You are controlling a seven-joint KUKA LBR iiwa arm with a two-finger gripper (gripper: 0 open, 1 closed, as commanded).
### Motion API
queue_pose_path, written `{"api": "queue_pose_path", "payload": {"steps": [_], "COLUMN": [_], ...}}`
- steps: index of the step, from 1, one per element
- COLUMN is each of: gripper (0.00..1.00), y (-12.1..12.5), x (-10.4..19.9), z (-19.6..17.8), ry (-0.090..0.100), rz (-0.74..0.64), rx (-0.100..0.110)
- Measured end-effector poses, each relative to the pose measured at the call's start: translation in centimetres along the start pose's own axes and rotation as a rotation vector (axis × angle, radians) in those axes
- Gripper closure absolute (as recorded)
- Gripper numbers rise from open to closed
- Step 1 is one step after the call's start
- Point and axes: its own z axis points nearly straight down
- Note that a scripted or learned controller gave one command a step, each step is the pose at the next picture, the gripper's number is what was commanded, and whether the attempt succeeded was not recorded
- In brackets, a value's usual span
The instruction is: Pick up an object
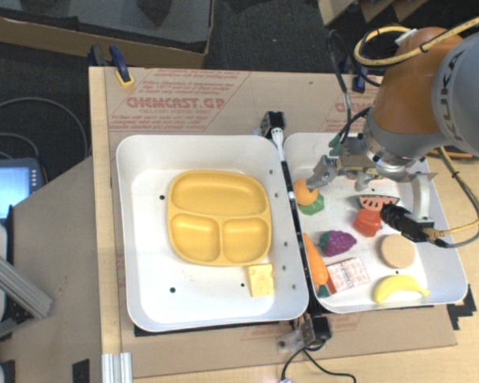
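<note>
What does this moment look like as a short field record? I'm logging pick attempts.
left bin: yellow divided plate, cheese cube
right bin: orange-and-green fruit, grapes, carrot, banana, round cookie, watermelon slice, red block, small packet
pincer: over right bin, beside orange-and-green fruit
held: nothing visible

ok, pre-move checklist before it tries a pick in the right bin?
1. Gripper over the right bin: ok.
2. Target near it: orange-and-green toy lies just below-left of the gripper: ok.
3. Nothing visibly held between the fingers: ok.
4. Room around target: it sits close to the bin wall beside the left bin: not ok.
5. Neighbours: purple grapes and carrot lie apart from target: ok.
6. Finger opening: cannot tell.
</note>
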Motion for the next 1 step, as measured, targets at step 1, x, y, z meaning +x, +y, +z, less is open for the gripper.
{"api": "queue_pose_path", "payload": {"steps": [1], "gripper": [0.00], "y": [4.27], "x": [-4.04], "z": [3.42], "ry": [-0.004], "rz": [0.002], "rx": [-0.005]}}
